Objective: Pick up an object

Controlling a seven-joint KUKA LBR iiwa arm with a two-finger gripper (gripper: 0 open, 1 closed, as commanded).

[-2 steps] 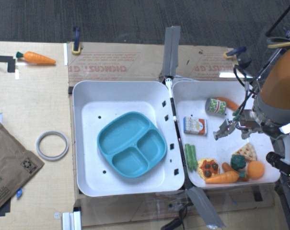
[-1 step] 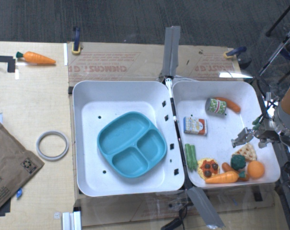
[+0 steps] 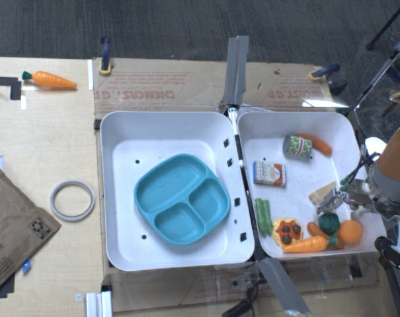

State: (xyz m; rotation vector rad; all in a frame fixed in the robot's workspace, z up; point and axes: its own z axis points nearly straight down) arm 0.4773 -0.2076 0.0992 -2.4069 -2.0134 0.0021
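Camera view, contents as seen from above:

Right bin (image 3: 348, 125), white, shallow. Holds the pickable goods, all toy food. A green-labelled can (image 3: 297, 146) lying near the far wall, an orange carrot-like piece (image 3: 320, 145) touching it on its right. A small box (image 3: 269, 174), blue edge with red and white print, lying flat mid-bin. Green bean pods (image 3: 263, 215) along the near-left wall. A yellow piece with red dots (image 3: 287, 230) beside them. A long orange carrot (image 3: 305, 245) against the near wall. A dark green rounded item (image 3: 329, 223) and an orange ball (image 3: 350, 232) in the near-right corner, touching. A tan wedge (image 3: 322, 194) just beyond them.

My claw (image 3: 338, 200) sits low over that near-right corner, just above the green item and beside the wedge. Whether my fingers are spread or pressed together, I cannot tell.

Left bin (image 3: 110, 177), white. Holds a blue three-compartment plate (image 3: 181, 199), tilted askew
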